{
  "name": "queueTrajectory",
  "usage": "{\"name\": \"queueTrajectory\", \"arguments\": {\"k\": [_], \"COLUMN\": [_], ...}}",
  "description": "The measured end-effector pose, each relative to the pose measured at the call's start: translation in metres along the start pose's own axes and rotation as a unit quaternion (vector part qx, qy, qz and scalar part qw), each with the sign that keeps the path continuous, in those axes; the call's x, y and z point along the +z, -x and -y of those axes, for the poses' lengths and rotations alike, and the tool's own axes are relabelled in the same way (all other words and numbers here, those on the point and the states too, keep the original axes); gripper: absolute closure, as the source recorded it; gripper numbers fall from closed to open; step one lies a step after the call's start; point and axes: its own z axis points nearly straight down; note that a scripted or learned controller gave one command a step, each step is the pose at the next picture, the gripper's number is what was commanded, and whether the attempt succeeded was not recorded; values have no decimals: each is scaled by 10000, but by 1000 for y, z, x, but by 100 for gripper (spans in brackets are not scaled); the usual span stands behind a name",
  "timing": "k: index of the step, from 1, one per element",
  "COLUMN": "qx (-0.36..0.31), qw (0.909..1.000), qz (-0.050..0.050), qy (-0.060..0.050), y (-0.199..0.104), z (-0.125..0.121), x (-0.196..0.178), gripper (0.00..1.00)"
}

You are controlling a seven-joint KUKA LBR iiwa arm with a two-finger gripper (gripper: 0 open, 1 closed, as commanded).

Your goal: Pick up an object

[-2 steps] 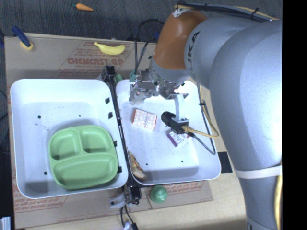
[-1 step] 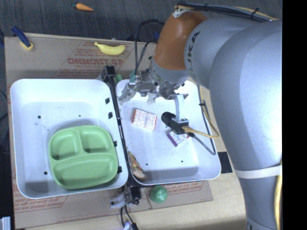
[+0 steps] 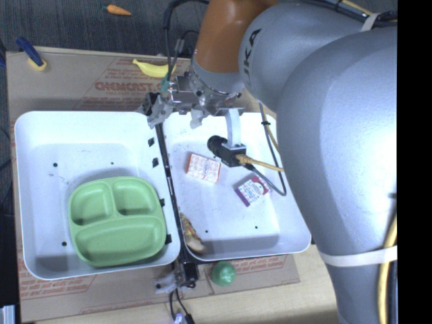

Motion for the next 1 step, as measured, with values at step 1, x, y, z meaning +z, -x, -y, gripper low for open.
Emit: {"name": "queueTrajectory", "arguments": {"k": [1], "qx": [-11], "qw": [10000], "qz": [10], "qy": [-20], "y": [-57], "z": [53], "x": [43], "gripper": [0]}}
